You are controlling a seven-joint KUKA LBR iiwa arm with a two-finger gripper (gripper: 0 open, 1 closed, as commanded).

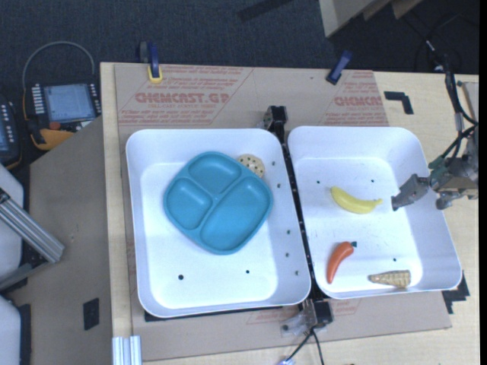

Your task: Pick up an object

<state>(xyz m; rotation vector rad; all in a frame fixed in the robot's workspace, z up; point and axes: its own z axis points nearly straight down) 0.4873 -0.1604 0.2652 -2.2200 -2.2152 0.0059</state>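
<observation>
My pincer [402, 196], whose state I cannot tell, hangs over the right bin [426, 158] just beside the banana [354, 201]; approaching off-center could nudge the curved fruit away.

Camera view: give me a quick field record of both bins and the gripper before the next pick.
left bin: blue plate, cookie at the plate's far edge, partly hidden
right bin: banana, red pepper, cone
gripper: over the right bin's right side, beside the banana, holding nothing visible
fingers: cannot tell
</observation>
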